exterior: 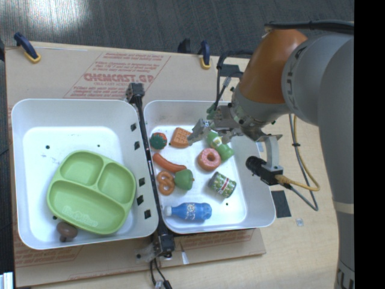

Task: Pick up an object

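Two white bins on my counter, left bin point(24, 161) with one green divided plate point(91, 191) and one brown lump point(66, 230), right bin point(255, 212) with about eight toys, carrot point(168, 162), donut point(209, 159), can point(222, 185), blue bottle point(189, 211), claw point(207, 131) low over its far side, grip unreadable from here.

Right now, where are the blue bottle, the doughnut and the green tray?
Blue bottle point(188, 211), camera view, on its label in the middle.
Doughnut point(209, 159), camera view, on its pink ring.
Green tray point(90, 191), camera view, on the floor of its large compartment.
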`<state>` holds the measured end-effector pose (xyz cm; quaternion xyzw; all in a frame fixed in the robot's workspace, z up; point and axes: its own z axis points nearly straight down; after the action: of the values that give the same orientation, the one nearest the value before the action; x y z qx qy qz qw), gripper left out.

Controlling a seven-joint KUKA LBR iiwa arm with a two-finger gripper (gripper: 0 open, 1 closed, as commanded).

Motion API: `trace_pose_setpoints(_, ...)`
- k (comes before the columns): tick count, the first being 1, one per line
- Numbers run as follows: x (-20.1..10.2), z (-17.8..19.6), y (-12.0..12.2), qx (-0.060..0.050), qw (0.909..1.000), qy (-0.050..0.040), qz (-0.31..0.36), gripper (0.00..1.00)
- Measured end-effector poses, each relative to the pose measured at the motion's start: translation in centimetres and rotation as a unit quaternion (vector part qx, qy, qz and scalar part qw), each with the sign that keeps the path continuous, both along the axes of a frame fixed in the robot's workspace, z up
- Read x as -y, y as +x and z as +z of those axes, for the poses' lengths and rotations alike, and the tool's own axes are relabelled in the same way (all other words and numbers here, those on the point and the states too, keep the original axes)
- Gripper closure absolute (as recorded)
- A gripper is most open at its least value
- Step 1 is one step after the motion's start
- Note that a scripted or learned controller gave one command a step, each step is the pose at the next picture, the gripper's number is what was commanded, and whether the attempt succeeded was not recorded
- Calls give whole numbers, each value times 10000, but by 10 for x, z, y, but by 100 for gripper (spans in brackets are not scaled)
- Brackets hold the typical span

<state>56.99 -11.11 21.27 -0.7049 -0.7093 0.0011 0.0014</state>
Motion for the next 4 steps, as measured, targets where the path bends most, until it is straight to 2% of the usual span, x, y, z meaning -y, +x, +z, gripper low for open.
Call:
trace_pose_setpoints(1,3,-115,24,94,10000,-29,10,0)
trace_pose_setpoints(2,3,-105,24,76,10000,-31,25,100)
trace_pose_setpoints(3,-33,-20,-52,8,10000,-3,10,100)
trace_pose_setpoints(4,-32,-21,-52,5,10000,-4,5,0)
